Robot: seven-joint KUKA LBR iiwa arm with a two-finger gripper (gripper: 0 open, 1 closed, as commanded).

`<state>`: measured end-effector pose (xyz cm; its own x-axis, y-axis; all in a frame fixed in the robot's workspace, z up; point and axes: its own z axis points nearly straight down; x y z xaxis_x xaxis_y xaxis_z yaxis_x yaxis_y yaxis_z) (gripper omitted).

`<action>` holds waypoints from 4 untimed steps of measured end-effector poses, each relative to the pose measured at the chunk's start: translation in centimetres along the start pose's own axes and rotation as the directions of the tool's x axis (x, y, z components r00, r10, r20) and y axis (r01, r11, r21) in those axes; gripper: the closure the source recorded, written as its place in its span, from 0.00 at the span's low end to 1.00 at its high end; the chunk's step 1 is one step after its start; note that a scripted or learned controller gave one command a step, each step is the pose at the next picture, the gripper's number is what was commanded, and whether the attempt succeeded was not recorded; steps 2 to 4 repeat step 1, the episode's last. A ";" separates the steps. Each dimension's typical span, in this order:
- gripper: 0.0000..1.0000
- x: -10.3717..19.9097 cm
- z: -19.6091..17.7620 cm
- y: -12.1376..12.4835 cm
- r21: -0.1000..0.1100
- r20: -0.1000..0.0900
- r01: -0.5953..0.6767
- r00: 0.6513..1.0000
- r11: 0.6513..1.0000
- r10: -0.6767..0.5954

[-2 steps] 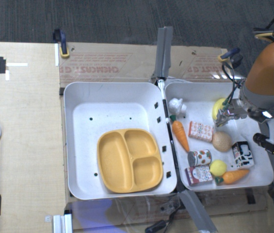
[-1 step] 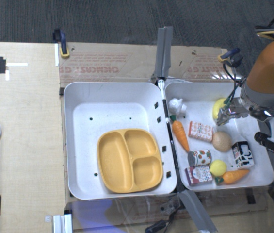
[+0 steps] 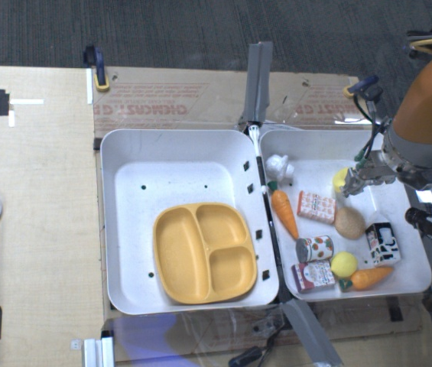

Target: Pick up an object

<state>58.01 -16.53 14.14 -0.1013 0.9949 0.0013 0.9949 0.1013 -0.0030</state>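
The hand (image 3: 351, 183) hangs low in the right bin (image 3: 307, 145), just above the potato (image 3: 349, 222) and beside a yellow ball (image 3: 340, 179); I cannot tell its opening or any catch. Best drop straight onto the potato, clear of the box (image 3: 316, 206).

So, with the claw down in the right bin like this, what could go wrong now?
1. The claw sits at a yellow object near the bin wall; the object may slip away rather than be gripped.
2. The potato and the small red carton lie close by, so the claw may knock them.
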 end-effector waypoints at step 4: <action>1.00 4.5 -6.7 5.6 0.000 0.002 -0.057 0.998 0.998 0.057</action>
